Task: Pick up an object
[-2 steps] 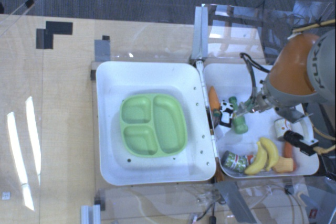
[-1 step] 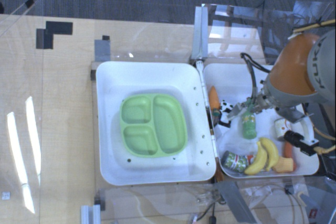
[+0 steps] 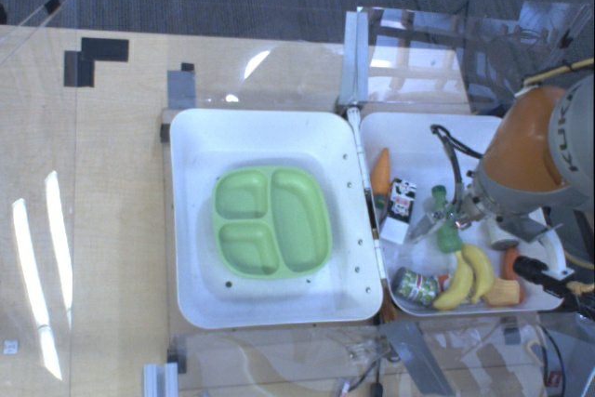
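A small green bottle [image 3: 444,223] stands among the clutter in the right bin [image 3: 409,137], directly under the gripper [image 3: 444,218], whose metal fingers [image 3: 425,225] hang splayed apart just over it, pinching nothing. Crowding the bottle from below are two yellow bananas [image 3: 468,276], with a green-labelled can [image 3: 416,286] lying on its side to their left and an orange wedge [image 3: 503,293] to their right. Left of the bottle sits a black-and-white carton [image 3: 400,200], and beyond that a carrot [image 3: 380,172] lies against the bin's left wall. The grey arm with its orange band [image 3: 525,149] looms over the bottle's right side, hiding that part of the bin. Well to the bottle's left, the left bin [image 3: 191,200] holds a green divided plate [image 3: 271,221].
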Controlling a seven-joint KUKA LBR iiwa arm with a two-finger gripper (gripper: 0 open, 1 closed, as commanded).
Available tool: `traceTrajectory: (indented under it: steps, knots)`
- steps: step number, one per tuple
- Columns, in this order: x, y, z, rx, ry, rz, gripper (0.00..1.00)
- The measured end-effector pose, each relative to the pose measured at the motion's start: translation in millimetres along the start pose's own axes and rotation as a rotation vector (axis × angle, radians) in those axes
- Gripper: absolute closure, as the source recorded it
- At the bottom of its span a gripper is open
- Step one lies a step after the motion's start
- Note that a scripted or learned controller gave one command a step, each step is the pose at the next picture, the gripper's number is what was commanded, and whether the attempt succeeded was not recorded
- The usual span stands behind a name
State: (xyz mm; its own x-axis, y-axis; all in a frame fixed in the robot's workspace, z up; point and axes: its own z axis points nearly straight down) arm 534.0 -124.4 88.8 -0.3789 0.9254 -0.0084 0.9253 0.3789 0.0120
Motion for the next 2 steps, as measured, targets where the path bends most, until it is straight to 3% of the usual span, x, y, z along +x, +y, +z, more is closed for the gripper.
traceTrajectory:
  steps: [1, 2]
  knots:
    - [-44.1, -40.3, -67.2, 0.005, 0.001, 0.202, 0.0]
    - [-64.2, -36.6, -31.0, -0.014, -0.013, 0.246, 0.0]
